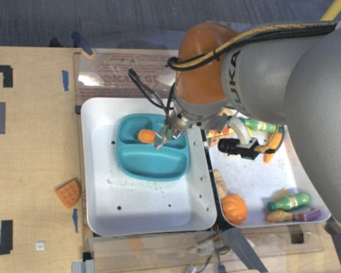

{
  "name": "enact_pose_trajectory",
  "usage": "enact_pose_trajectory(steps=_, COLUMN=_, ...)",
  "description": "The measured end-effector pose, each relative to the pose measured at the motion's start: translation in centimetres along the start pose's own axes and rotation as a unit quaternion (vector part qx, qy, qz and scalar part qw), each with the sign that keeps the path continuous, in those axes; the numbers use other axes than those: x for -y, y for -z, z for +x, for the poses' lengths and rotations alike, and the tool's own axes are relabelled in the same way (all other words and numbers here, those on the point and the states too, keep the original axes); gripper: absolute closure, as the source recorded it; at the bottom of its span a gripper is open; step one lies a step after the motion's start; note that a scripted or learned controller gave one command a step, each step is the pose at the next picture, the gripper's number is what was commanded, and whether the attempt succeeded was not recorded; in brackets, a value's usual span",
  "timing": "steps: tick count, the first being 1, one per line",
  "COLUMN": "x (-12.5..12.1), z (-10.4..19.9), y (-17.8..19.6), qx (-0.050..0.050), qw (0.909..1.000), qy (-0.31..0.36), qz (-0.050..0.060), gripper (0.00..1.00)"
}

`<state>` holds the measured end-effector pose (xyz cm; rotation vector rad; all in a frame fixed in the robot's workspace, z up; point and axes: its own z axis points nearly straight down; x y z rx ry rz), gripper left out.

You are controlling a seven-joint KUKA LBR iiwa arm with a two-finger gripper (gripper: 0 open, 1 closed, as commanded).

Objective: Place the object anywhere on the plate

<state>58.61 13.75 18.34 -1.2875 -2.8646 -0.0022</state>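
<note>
One orange object point(146, 135) lies in the teal plate's point(153, 162) upper-left compartment | gripper point(164, 136) just beside it, whether clenched or released cannot tell | step: placement looks done | next: lift clear without dragging it.

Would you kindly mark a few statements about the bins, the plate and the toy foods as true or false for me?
1. The blue plate lies in the left bin. True.
2. A small orange object sits in one of the plate's upper compartments. True.
3. The orange pumpkin is on the plate. False: it lies in the right bin, near the front edge.
4. The waffle piece lies inside the left bin. False: it rests on the bench, left of that bin.
5. The gripper is over the plate. True.
</note>
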Motion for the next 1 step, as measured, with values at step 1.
enact_pose_trajectory(steps=1, x=0.05, z=-0.11, y=0.01, qx=0.0, qw=1.0, qy=-0.001, qz=0.0, gripper=0.0)
